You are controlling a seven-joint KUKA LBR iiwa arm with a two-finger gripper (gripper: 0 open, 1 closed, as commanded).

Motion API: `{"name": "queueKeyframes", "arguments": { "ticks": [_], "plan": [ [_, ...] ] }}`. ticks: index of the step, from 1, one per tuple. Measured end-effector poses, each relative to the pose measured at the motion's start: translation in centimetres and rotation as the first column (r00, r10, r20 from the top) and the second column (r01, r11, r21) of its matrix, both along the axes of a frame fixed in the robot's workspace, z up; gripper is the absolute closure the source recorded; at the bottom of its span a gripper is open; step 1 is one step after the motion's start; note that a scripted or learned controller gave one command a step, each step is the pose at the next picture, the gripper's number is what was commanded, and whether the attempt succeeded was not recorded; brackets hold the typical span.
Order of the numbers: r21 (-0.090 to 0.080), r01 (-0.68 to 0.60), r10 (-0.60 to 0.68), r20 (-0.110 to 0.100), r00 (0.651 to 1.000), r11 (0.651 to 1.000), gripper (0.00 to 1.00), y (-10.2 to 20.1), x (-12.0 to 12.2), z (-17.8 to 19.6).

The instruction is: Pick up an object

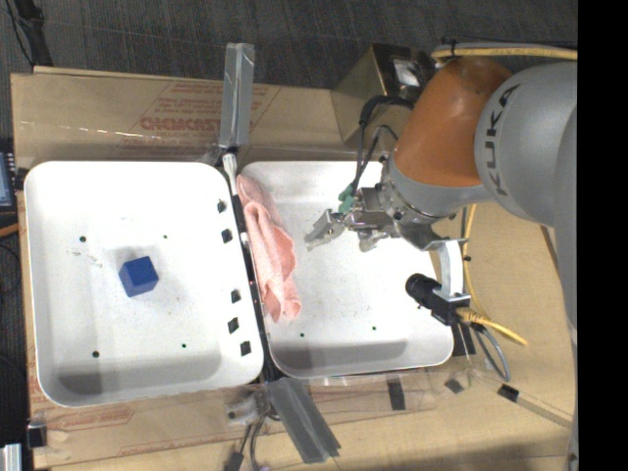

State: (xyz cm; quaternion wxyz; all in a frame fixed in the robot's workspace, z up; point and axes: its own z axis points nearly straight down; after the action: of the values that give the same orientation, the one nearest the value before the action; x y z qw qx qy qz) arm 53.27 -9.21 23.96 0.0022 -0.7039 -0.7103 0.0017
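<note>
Gripper (339, 226): fingers apart, holding nothing, over right bin (392, 346) | pink cloth (270, 258): along that bin's left wall | blue cube (138, 275): in left bin (59, 361) | Progress: nothing grasped yet

Two white bins (59, 263), one blue cube (138, 275), one pink cloth (272, 253).

dark carpet floor (147, 8), cardboard sheet (118, 106)
</note>
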Motion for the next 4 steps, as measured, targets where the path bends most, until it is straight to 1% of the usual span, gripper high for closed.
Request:
{"name": "queueKeyframes", "arguments": {
  "ticks": [1,2,3,4],
  "plan": [
    [0.000,-0.105,0.105,0.000,0.994,0.994,0.00,-2.7,-0.1,-8.0],
    [-0.001,-0.283,0.283,0.006,0.959,0.959,0.00,2.1,-1.7,4.1],
    [-0.003,-0.560,0.560,0.006,0.829,0.829,0.00,1.0,-4.5,6.5],
    [0.002,-0.567,0.567,0.002,0.824,0.824,0.00,2.0,0.2,-4.9]
  ]
}}
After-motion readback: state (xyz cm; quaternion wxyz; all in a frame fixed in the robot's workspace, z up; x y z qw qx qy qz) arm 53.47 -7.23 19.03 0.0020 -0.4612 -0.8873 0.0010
